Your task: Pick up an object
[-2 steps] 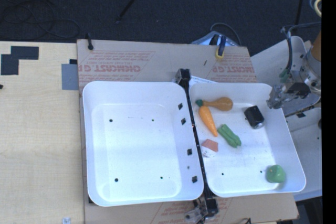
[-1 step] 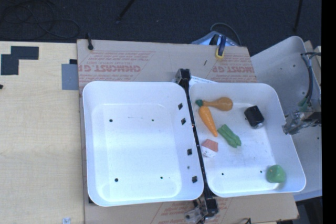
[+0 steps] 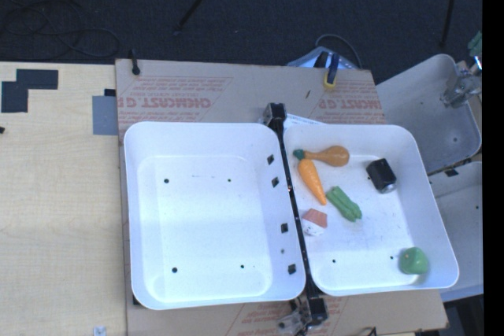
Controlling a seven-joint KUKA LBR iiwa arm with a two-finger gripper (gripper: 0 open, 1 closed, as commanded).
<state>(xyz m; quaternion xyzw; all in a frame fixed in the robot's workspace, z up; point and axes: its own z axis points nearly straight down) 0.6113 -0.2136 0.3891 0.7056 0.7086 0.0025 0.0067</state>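
While the arm sits off at the right edge of my view, all six objects I could go for lie in the right bin (image 3: 435, 204). A small metallic assembly up there, which I take to be the gripper (image 3: 463, 84), hangs over a grey plate (image 3: 441, 110) outside the bin and well apart from every object. It is too small and too close to the edge for me to tell whether it is apart or together. I see nothing held in it.

Near the bin's far left corner lies an orange-tan drumstick-shaped piece (image 3: 329, 156), stretched out left to right. An orange carrot (image 3: 313, 181) lies just below it at a slant, its top end close to the drumstick's narrow end. Just right of the carrot's lower end is a green, pod-like piece (image 3: 344, 203), also slanted. A small red and white block (image 3: 315, 219) lies just below the carrot's tip, close to the divider between the bins. A black object (image 3: 381, 175) sits alone toward the right wall, and a round green object (image 3: 413, 260) rests in the near right corner.

The left bin (image 3: 138, 208) stands beside it, and both rest on a sheet of cardboard (image 3: 197, 94) with red print.
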